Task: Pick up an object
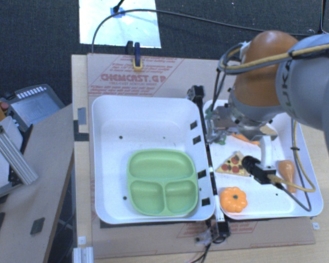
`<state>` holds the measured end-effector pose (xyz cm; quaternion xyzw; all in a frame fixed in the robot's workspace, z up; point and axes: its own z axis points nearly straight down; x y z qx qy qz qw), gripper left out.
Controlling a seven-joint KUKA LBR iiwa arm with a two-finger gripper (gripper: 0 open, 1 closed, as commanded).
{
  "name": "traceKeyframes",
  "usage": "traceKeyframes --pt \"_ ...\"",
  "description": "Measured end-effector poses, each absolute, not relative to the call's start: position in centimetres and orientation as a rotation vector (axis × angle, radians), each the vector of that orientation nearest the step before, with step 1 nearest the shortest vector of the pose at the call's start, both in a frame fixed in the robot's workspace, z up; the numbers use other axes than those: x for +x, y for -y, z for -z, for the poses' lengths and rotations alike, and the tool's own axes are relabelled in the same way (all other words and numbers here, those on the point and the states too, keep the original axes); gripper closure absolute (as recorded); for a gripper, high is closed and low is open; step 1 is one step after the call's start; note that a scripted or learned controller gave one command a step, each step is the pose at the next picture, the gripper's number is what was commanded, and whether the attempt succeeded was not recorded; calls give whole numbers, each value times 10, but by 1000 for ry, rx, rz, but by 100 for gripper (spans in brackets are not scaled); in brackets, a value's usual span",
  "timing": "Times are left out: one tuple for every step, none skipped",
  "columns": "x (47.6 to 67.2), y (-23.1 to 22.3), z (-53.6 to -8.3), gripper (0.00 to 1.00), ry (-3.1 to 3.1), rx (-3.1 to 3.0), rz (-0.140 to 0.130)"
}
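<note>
From the camera above the bench I see two white bins side by side. The left bin (pixel 137 100) has a green plate (pixel 163 182) in it, with three little sections. The plate lies at the near side of that bin.

The right bin (pixel 274 211) has the small toys in it. There is a pizza slice (pixel 234 165) in the middle. An orange pumpkin (pixel 233 199) sits near it, in the near left corner of the bin. A tan toy (pixel 287 171) shaped like a pear lies on the right side. A small orange bit (pixel 242 138) peeks out on the far side, just under the robot.

The big grey arm (pixel 312 86) comes in from the right and hangs low over the far part of the right bin. Its gripper (pixel 220 129) is down by the wall between the two bins, close to the small orange bit. The wrist hides it, so I cannot tell if it is open or closed, or if it has anything in it.

I think the job is only just begun. Every toy I can see lies flat in its bin. The grab and the lift are not yet done.
</note>
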<state>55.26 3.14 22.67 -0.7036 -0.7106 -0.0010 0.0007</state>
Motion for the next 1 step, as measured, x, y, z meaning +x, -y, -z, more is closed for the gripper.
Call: traceKeyframes --pt "542 -83 -216 100 2231 -2209 3"
